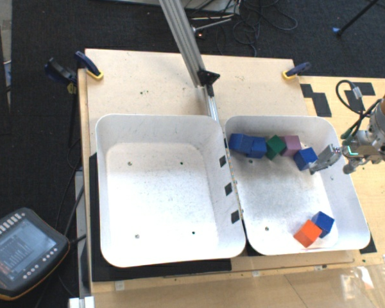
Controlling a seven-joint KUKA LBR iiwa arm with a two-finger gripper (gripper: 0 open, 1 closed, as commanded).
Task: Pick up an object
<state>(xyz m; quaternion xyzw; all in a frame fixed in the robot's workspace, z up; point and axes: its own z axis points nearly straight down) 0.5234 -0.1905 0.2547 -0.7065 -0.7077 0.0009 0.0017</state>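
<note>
**Gripper at the right bin's edge, nothing in hand**

Gripper hovers over the right bin near its right wall — fingers parted, holding nothing. A blue block lies just beside one fingertip, ending a row of blue, green and pink blocks; probably the target.

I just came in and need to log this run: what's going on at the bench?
A robot arm reaches in from the right, its gripper hovering over the upper right edge of the right bin. One finger sits close beside a blue block, but nothing is visibly held. That block ends a row along the bin's far side with a pink block, a green block and a larger blue block. An orange block and another small blue block lie together near the front corner.
</note>
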